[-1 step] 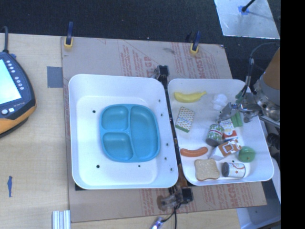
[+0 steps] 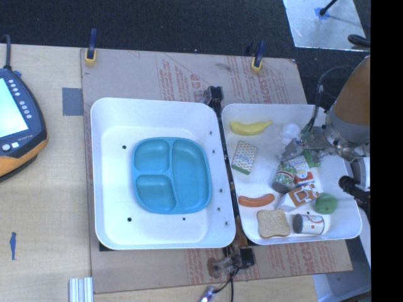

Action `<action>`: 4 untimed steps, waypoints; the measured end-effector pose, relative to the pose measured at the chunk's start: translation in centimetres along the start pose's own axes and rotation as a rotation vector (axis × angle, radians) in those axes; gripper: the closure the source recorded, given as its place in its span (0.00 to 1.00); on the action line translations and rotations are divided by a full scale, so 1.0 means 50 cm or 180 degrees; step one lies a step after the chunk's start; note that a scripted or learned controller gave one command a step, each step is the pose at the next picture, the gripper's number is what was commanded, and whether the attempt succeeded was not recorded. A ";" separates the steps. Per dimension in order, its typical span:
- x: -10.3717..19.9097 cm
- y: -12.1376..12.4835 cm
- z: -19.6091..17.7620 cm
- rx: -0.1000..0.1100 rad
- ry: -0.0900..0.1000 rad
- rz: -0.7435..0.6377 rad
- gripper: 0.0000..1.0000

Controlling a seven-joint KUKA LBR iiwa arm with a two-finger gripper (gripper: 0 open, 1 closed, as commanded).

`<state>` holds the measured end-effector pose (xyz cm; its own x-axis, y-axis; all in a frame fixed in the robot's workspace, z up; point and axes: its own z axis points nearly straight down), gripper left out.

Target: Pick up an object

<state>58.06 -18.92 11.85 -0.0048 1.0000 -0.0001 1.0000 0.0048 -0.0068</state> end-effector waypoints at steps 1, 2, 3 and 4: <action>0.058 -0.063 0.045 -0.0049 -0.0024 0.0004 0.00; 0.109 0.105 0.044 -0.0049 -0.0011 0.0001 0.00; 0.129 -0.024 0.046 -0.0041 -0.0017 -0.0004 0.00; 0.177 0.153 0.046 -0.0007 -0.0015 -0.0006 0.00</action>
<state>65.67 -10.04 9.51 -0.0065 1.0000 -0.0049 1.0000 0.0065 -0.0047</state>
